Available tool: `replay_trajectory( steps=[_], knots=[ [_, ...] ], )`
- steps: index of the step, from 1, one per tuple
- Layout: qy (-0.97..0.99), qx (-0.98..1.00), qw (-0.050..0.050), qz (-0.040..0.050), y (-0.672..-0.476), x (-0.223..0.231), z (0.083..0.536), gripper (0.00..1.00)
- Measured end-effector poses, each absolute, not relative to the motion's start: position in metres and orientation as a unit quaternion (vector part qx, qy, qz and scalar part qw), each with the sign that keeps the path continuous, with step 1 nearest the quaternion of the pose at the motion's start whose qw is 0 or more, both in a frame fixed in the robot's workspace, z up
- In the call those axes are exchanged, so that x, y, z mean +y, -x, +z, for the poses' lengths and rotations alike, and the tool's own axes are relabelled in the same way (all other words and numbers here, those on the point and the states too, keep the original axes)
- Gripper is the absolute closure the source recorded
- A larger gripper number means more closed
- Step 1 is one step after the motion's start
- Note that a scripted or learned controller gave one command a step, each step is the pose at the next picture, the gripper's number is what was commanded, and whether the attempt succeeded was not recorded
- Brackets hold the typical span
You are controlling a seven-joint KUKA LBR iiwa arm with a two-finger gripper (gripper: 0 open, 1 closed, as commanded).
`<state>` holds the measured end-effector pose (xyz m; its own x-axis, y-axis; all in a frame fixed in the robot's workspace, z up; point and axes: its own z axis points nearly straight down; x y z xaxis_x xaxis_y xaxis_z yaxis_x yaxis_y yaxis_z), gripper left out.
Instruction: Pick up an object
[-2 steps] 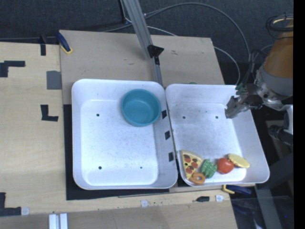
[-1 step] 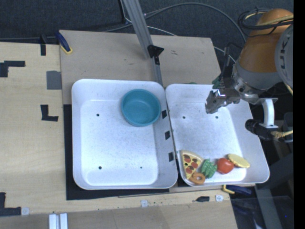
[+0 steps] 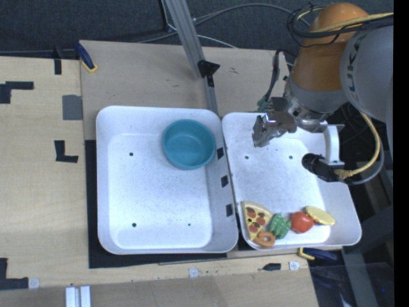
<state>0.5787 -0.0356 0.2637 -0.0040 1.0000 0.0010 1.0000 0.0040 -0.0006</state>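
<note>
Bins point(image 3: 115, 171): two; bowl point(image 3: 188, 144): one; toy foods point(image 3: 281, 222): several.

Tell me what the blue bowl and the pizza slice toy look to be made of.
Blue bowl: likely plastic, with a smooth, even teal surface and a soft sheen. Pizza slice toy: probably moulded plastic, with flat bright colours and printed-looking toppings; too small to be certain.

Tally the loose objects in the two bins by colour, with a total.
Blue: 1, the bowl in the left bin
Multicoloured: 1, the pizza slice in the right bin
Green: 1, leafy piece
Red: 1, tomato
Yellow: 1, piece
Total: 5
</note>
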Motion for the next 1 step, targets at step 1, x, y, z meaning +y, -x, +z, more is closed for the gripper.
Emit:
replay_trajectory(
  steps=[1],
  knots=[
    [0.705,-0.709,0.001,0.0005,-0.5931,0.0204,0.2464,1.00]
  ],
)
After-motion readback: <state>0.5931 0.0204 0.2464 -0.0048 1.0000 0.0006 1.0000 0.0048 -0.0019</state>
